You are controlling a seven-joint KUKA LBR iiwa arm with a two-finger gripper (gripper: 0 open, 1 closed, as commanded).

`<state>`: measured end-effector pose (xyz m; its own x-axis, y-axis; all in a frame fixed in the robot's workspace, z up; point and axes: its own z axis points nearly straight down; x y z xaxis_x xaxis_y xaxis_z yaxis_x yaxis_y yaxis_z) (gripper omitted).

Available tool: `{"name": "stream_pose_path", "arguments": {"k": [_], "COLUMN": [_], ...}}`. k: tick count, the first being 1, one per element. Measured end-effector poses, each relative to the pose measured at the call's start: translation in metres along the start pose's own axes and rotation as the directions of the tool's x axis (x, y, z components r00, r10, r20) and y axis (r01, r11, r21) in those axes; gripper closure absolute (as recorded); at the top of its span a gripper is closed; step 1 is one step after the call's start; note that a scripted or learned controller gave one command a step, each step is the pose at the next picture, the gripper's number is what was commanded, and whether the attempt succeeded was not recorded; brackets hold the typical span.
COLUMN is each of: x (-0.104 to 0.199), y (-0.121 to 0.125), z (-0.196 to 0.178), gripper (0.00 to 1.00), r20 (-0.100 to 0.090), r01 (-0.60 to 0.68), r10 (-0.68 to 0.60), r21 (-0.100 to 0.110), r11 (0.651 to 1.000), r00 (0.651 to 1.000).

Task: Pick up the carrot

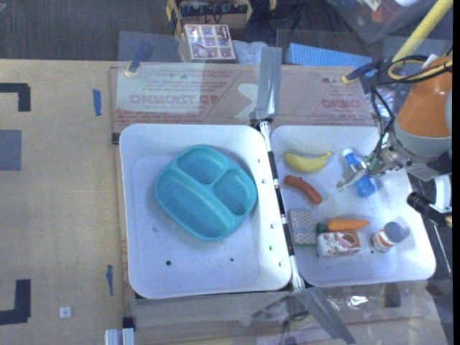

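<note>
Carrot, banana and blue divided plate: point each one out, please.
carrot (348, 224), camera view, middle of its orange body.
banana (307, 162), camera view, middle of its curve.
blue divided plate (206, 191), camera view, central divider.

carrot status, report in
Tool over right bin, by blue bottle. Small orange carrot lies untouched, front of right bin. Small carton touches its near side.

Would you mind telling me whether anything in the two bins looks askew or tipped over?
The small carton in the right bin lies on its side, right against the carrot. The can also looks tipped. Nothing appears spilled.
</note>
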<state>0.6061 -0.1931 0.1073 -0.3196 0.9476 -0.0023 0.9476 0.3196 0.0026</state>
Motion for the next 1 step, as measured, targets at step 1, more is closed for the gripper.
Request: {"name": "stream_pose_path", "arguments": {"k": [1], "x": [0.0457], "y": [-0.0363], "z": [-0.0330], "gripper": [0.00], "r20": [-0.004], "r01": [0.273], "r10": [-0.273], "r21": [0.002], "r11": [0.962], "r00": [0.962]}}
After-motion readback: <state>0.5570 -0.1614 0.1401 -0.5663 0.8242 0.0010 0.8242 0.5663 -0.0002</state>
